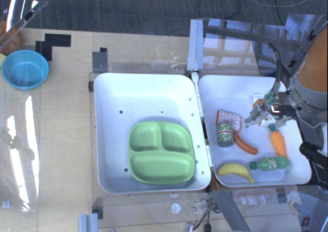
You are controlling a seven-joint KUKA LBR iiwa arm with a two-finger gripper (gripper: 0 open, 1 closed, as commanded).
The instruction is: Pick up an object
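1. I am seeing a blue bowl (24, 69) sitting on the bench at far left, well apart from both bins.
2. The left bin (118, 97) is holding a green divided plate (162, 152), lying flat in its lower half.
3. The right bin (225, 90) is holding a small can (225, 134) on a red packet (229, 119), a red sausage-like piece (245, 145) just beside the can, a banana (235, 171) near the front wall, a green bottle (268, 163) lying on its side, and a carrot (278, 142).
4. The gripper (263, 114) is hovering over the right bin's upper right area, above the carrot; I am reading the fingers as spread, with nothing between them.
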